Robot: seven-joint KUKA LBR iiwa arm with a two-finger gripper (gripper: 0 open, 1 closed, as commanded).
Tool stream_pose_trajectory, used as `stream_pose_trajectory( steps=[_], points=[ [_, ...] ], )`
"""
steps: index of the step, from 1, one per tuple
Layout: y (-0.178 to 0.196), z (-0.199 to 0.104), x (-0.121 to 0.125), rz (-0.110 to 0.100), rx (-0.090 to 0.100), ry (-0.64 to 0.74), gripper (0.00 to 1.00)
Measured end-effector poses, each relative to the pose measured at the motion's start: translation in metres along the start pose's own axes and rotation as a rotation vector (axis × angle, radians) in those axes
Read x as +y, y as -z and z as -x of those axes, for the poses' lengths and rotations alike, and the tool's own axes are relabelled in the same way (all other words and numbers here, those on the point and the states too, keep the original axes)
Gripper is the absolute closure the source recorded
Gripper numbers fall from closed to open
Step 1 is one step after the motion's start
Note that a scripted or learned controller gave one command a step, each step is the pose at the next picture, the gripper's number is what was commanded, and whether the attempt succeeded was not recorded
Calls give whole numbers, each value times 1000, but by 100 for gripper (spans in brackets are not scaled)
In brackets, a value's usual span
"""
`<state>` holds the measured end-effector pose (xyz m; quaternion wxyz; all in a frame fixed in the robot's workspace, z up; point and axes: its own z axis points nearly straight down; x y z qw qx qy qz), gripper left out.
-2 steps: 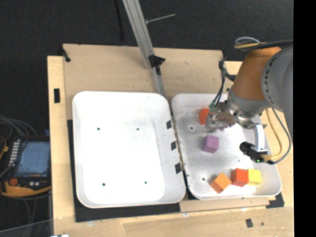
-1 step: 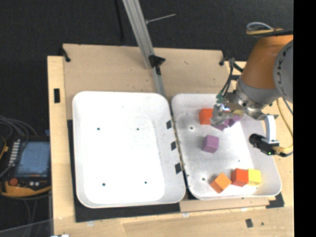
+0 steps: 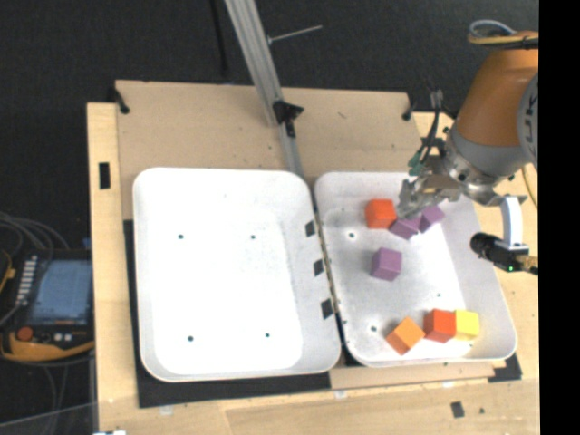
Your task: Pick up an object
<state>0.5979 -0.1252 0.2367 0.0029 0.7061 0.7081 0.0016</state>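
Right now my gripper (image 3: 415, 198) hangs over the far part of the right bin (image 3: 476, 288), and I cannot tell how my jaws stand, since the tips are lost against the blocks beneath them. Just below the tips sit three small blocks in a tight cluster: an orange cube (image 3: 381, 213) to the left, a purple block (image 3: 404, 227) lying tilted beside it, and a second purple block (image 3: 432, 215) at its right, partly under my wrist. Whether I touch any of them I cannot say.

A third purple cube (image 3: 386, 264) stands alone near the middle of the bin, with bare white floor all round it. Along the near rim three more crowd together: an orange block (image 3: 406, 334) turned at an angle, a red cube (image 3: 440, 324) and a yellow cube (image 3: 467, 323), the red touching the yellow.

Across the shared rim, the left bin (image 3: 222, 270) shows white floor with a few dark dots. Both bins rest on a pale wooden bench (image 3: 181, 116). A grey metal rail (image 3: 258, 53) slants in from the far side, over dark floor. At the left edge sits a handheld screen (image 3: 59, 293) with cables.
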Motion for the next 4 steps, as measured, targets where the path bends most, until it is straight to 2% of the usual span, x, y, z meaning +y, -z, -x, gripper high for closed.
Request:
stream_pose_trajectory(
  steps=[1,2,3,4],
  points=[
    [1,-45,-20,-6,2,2,100],
    [11,-95,-23,-4,4,5,100],
    [-2,-148,-32,-7,3,4,100],
    [9,-197,-48,-6,5,6,100]
  ],
)
